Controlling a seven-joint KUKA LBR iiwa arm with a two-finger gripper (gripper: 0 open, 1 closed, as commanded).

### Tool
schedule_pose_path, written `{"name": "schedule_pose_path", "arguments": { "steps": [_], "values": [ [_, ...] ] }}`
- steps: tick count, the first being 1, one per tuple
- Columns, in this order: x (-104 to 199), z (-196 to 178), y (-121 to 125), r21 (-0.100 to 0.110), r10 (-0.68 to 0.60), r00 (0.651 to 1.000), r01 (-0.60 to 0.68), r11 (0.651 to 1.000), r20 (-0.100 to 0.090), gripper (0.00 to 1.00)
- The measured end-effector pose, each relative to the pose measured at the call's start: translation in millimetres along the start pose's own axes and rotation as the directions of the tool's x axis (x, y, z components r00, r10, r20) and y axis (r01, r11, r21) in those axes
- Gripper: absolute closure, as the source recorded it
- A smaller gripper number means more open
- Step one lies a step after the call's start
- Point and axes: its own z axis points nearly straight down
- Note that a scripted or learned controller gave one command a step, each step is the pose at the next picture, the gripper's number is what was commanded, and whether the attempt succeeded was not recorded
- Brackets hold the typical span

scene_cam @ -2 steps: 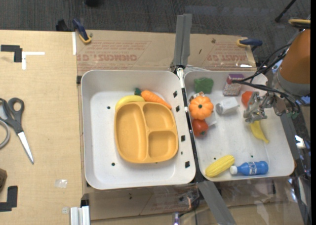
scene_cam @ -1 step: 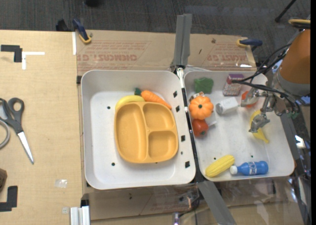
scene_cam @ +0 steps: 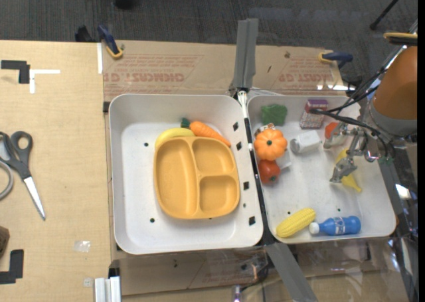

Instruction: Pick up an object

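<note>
Although the gripper [scene_cam: 342, 173] hangs low over the right bin [scene_cam: 312, 188], the slanted view does not show whether it is spread or closed, and nothing can be seen pinched in it. The task names no particular object, so the nearest one is the fair candidate. That is a small yellow piece [scene_cam: 353, 185] lying on the bin floor just beside the gripper's tip, toward the lower right of it as the camera sees it. The piece seems to lie partly under the tip, perhaps touching it, though the metal hides the place where they meet. Its long axis runs on a slant, from close under the tip away toward the bin's right wall.

Everything else lies farther off. A white cylinder [scene_cam: 305, 142] is up and to the left of the tip, and the blue bottle [scene_cam: 339, 226] and corn cob [scene_cam: 295, 223] are well below it along the near wall. The toy pumpkin [scene_cam: 270, 143] and tomato [scene_cam: 268, 170] are well apart from it at the bin's left side.

The coming move likely turns on a short shift down and to the right, so that the tip straddles the yellow piece across its narrow width and not along its length.
</note>
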Motion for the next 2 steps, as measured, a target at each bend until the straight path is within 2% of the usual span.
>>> {"name": "schedule_pose_path", "arguments": {
  "steps": [1, 2],
  "values": [
    [-1.4, -8.5, 0.4, 0.001, -0.002, 1.000, 0.002, 1.000, 0.003, 1.00],
    [-1.4, -8.5, 0.6, 0.001, -0.002, 1.000, 0.002, 1.000, 0.003, 0.00]
  ]
}}
